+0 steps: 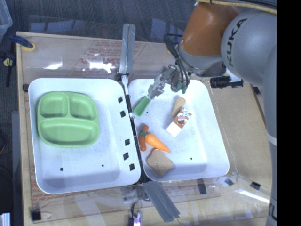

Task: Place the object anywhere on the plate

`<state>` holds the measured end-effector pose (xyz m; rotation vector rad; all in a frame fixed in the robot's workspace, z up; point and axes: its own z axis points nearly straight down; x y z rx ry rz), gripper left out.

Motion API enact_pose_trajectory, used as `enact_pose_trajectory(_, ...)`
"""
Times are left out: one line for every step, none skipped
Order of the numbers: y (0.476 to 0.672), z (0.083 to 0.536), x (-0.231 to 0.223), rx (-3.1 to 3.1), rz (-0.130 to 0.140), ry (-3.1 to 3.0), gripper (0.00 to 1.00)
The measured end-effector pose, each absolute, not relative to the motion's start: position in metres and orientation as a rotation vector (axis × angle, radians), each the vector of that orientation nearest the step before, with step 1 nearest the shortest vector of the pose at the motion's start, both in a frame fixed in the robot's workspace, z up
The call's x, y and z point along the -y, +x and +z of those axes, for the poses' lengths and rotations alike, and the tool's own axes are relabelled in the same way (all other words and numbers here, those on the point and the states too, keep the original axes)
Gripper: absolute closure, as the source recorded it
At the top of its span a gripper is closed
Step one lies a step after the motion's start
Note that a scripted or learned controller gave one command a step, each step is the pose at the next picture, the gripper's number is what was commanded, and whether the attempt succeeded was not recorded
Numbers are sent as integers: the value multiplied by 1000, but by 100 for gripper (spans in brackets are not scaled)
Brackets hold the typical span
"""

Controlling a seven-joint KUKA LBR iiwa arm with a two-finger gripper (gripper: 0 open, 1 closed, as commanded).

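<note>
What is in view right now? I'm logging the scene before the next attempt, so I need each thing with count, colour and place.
plate: 1, green, three compartments, left bin
green object: 1, green, right bin, by its left wall
carrot: 1, orange, right bin centre
bread slice: 1, brown, right bin front
cake slice: 1, white with red, right bin
cone-like piece: 1, tan, right bin rear
bins: 2, white, side by side
arm: 1, grey and orange, right
gripper: 1, over right bin rear
</note>
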<state>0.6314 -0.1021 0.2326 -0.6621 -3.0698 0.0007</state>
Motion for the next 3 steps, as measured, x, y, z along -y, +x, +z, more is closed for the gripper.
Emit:
enact_pose_trajectory(633, 204, 7, 3140, 0, 89, 100)
enact_pose_trajectory(657, 193, -5, 2974, 0, 1023, 100)
enact_pose_trajectory(605, 193, -83, 2733, -1, 1549, 100)
